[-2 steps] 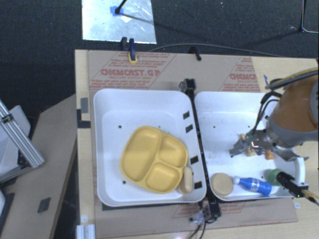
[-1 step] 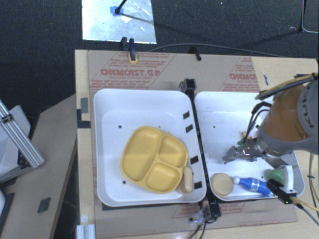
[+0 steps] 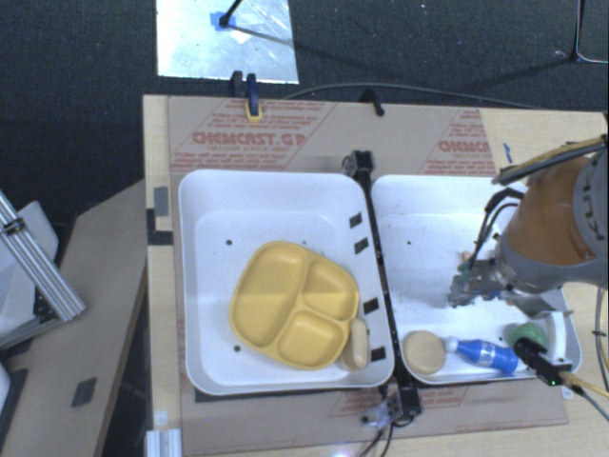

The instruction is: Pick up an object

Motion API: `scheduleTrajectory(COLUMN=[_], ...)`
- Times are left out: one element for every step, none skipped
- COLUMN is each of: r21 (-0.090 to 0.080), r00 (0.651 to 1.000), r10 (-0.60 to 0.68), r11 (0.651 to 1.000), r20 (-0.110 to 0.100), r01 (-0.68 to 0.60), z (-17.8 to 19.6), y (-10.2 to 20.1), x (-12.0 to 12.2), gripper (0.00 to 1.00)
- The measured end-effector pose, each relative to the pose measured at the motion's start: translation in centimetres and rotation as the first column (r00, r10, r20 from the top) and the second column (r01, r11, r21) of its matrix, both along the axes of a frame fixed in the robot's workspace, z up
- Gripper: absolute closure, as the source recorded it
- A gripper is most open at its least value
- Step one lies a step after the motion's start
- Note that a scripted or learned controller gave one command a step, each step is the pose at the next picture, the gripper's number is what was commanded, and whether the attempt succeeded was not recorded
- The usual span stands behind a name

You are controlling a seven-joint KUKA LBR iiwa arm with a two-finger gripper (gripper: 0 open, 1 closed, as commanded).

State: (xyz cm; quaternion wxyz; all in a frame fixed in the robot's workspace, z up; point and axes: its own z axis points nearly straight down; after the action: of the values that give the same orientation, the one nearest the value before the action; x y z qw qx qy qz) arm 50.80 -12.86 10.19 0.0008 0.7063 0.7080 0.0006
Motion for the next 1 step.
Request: scheduleTrajectory(r21=[-0.002], r00=[1.000], r10=[-0.003], r11=[1.000], r20=[0.004], r01=[0.003], z=[5.28], y=[-1.11], x=[-0.01], gripper=[1.00])
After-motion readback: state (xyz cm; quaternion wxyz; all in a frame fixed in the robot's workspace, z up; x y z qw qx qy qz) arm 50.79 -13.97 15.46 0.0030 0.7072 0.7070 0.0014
